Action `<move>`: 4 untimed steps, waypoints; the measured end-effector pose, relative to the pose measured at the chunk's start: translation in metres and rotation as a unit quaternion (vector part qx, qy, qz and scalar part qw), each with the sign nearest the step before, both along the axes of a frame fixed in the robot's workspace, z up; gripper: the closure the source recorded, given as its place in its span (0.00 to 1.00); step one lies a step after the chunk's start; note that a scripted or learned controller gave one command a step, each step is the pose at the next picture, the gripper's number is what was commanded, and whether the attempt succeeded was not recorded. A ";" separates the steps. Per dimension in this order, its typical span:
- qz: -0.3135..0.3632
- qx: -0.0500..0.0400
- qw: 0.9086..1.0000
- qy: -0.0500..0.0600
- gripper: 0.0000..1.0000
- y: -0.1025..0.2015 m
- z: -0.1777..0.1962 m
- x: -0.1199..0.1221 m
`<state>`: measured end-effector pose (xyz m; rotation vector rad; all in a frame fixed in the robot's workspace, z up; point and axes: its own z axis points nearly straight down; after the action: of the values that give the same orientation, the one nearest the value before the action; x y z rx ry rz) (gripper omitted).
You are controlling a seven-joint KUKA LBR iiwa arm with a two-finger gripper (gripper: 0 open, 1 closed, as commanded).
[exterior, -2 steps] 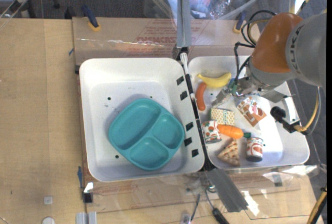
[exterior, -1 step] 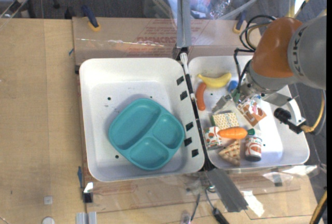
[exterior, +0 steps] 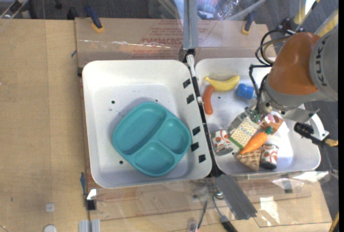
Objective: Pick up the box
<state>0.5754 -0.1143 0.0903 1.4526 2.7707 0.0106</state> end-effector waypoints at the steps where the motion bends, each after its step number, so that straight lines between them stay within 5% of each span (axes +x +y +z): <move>1: -0.188 0.003 0.982 -0.001 0.00 0.001 0.000 -0.021; 2: -0.190 0.001 0.982 -0.002 1.00 -0.002 0.010 -0.021; 3: -0.190 0.001 0.982 -0.002 0.00 -0.002 0.010 -0.021; 4: -0.180 0.002 0.984 0.001 0.00 -0.001 -0.001 -0.068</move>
<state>0.5070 -0.1155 0.0895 1.9287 2.4659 0.0113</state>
